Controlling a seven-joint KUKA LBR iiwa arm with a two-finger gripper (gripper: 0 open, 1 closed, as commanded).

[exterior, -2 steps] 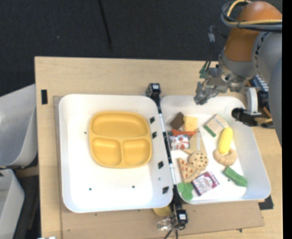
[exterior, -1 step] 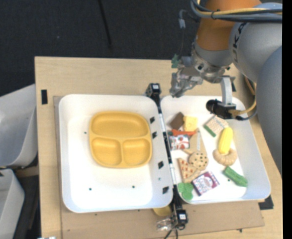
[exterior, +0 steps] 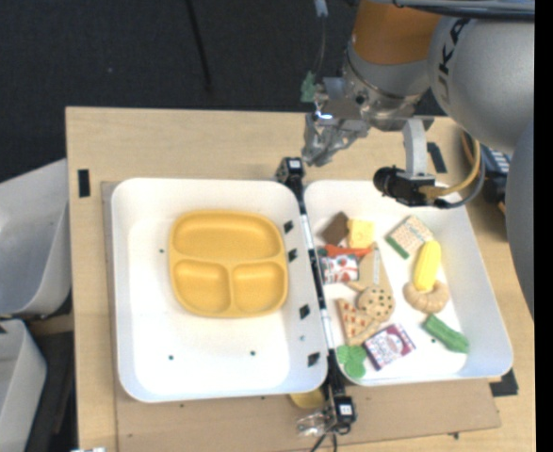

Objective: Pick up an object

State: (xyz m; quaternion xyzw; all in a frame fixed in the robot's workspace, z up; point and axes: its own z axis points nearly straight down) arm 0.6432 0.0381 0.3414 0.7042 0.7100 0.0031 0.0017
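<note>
My gripper (exterior: 325, 145) hangs high over the far edge of the bench, just behind the seam between the two bins, with nothing visibly in it. The right bin (exterior: 483, 281) holds several toy foods: a brown wedge (exterior: 335, 226), a yellow cheese block (exterior: 361, 233), a green-and-white box (exterior: 409, 236), a yellow corn-like piece (exterior: 427, 264), a tan pretzel (exterior: 429, 298), a cookie (exterior: 377, 300), a pizza slice (exterior: 353, 321), a purple packet (exterior: 389, 345) and a green bar (exterior: 446, 333). All lie in front of and below the gripper.
The left bin (exterior: 139, 347) holds a yellow divided plate (exterior: 227, 262). Black clips (exterior: 306, 252) run along the seam between the bins. A black cable fitting (exterior: 403, 185) overhangs the right bin's far rim. The grey arm (exterior: 483, 55) fills the upper right.
</note>
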